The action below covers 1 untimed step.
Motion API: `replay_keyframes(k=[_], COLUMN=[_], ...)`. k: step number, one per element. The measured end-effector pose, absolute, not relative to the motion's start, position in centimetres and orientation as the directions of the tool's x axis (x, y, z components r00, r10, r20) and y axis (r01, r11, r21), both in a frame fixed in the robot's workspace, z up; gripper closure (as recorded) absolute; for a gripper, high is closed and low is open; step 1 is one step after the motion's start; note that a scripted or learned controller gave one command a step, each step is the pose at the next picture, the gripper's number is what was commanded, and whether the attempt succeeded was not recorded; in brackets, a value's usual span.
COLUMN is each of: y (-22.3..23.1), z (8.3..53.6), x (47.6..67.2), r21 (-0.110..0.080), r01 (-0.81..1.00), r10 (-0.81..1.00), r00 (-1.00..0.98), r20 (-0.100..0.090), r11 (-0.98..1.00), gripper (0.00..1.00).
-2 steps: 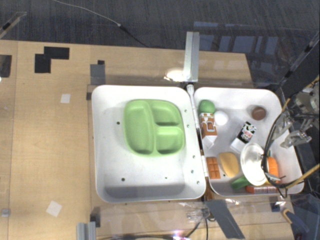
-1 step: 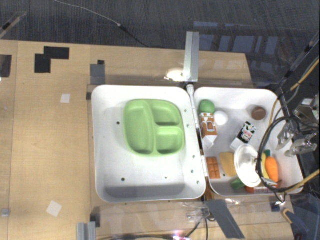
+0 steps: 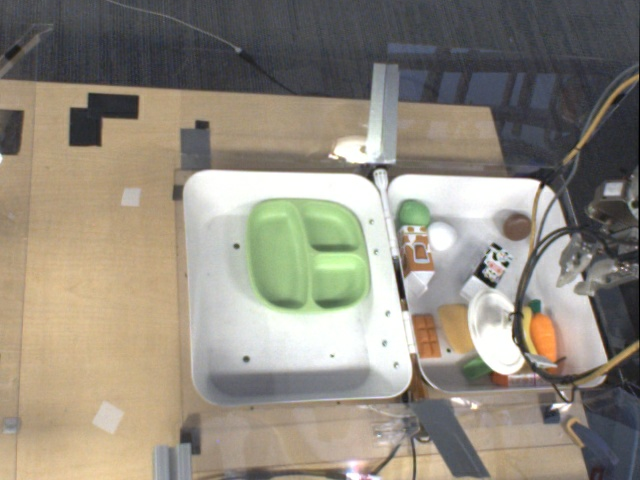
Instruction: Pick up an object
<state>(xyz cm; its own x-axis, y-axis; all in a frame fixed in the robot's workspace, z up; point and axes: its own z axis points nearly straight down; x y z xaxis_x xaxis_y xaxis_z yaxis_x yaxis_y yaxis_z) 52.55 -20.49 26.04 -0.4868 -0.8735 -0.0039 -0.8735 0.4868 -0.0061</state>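
Note:
The right bin (image 3: 455,186) holds several small items: a green ball (image 3: 413,212), a brown and white carton (image 3: 416,247), a white ball (image 3: 441,236), a brown disc (image 3: 517,226), a black and white box (image 3: 494,263), a white bowl (image 3: 493,329), an orange carrot (image 3: 543,335), a yellow piece (image 3: 455,324) and a brown waffle-like block (image 3: 427,336). My gripper (image 3: 592,268) hangs at the right rim of this bin, above and to the right of the carrot, with nothing seen in it.
In the left bin (image 3: 215,268) lies a green divided plate (image 3: 306,254). Black and yellow cables (image 3: 532,268) loop from the arm over the right bin's right side. A metal post (image 3: 382,113) stands behind the bins.

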Motion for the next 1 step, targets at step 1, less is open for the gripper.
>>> replay_keyframes(k=[1], y=[-20.48], z=[20.37], x=[50.30], r21=[-0.002], r01=[-0.986], r10=[-0.986], r00=[-0.165], r20=[-0.003], r11=[0.165], gripper=[1.00])
